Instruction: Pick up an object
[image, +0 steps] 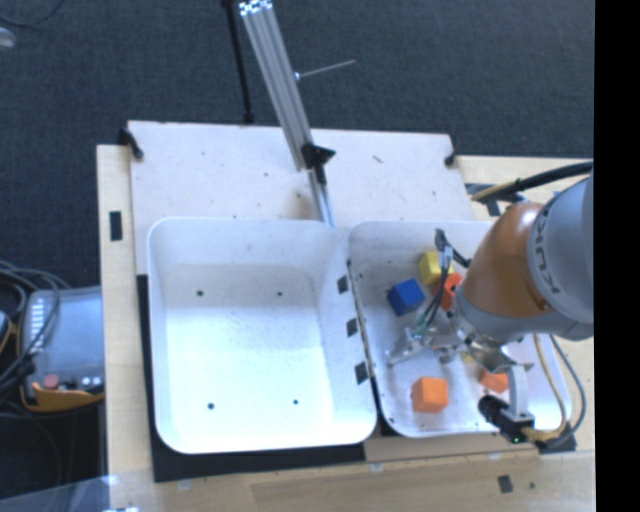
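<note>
My gripper (428, 338) hangs low over the middle of the right bin (372, 262), with the grey and orange arm reaching in from the right. A blue cube (405, 296) lies just up and left of it. A yellow block (432, 267) sits behind the cube, and a small red-orange piece (450, 288) shows at the edge of the arm. An orange cube (430, 394) rests near the bin's front wall, below the gripper. Another orange piece (493, 380) peeks out under the wrist. Nothing is visibly held.
The left bin (250, 235) stands beside the right one, sharing the middle wall. A slanted aluminium rail (285, 90) rises from the back of the bench. A grey device with cables (60, 345) sits off the bench at the left.
</note>
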